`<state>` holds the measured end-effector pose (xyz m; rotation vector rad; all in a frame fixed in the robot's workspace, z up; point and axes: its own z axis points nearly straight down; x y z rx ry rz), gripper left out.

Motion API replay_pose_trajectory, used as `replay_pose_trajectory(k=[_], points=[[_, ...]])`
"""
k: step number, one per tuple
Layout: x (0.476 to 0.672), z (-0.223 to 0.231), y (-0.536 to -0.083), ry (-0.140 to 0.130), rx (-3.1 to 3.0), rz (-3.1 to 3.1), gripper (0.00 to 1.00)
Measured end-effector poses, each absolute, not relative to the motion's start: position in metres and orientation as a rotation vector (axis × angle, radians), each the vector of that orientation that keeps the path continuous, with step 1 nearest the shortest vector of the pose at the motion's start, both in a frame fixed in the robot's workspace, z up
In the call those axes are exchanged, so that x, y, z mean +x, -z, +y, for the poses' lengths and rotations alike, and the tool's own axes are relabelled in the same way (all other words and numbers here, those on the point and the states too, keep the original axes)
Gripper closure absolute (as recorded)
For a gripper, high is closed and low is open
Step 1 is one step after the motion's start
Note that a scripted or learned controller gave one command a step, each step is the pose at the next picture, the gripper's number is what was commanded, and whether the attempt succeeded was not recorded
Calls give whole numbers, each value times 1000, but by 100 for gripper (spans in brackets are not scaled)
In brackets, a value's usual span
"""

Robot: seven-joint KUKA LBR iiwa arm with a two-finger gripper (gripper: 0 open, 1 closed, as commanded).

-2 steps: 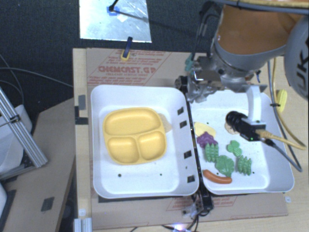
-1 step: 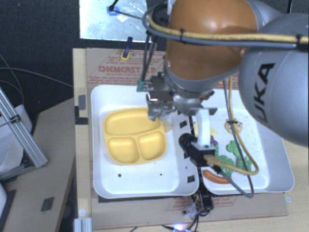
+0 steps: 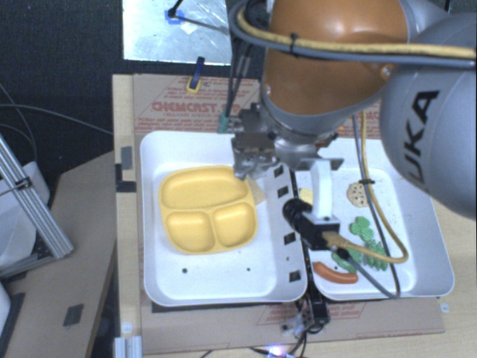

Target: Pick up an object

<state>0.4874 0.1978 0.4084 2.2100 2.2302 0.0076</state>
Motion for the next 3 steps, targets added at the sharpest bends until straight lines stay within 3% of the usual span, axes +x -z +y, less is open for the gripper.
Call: replay_pose_trajectory(k=[1, 2, 3], points=[[487, 133, -377, 1, 2226, 2215, 100], [488, 137, -389, -7, 2213, 2227, 100], [488, 137, -389, -5, 2213, 2227, 0]])
